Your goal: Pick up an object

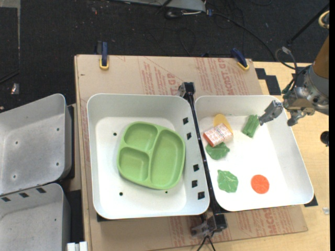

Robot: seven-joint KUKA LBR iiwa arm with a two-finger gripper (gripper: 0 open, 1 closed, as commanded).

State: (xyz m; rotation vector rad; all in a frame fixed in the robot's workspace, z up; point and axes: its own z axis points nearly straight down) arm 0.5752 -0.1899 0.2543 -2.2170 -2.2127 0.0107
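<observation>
Over the right bin, at its far right edge, I see my gripper with its fingers apart, holding nothing. Just beside one finger lies a green block. Left bin holds a green tray.

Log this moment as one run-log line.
phase: approach | pincer: above right bin's far right edge, holding nothing | nearest: green block | left bin: green divided plate
</observation>
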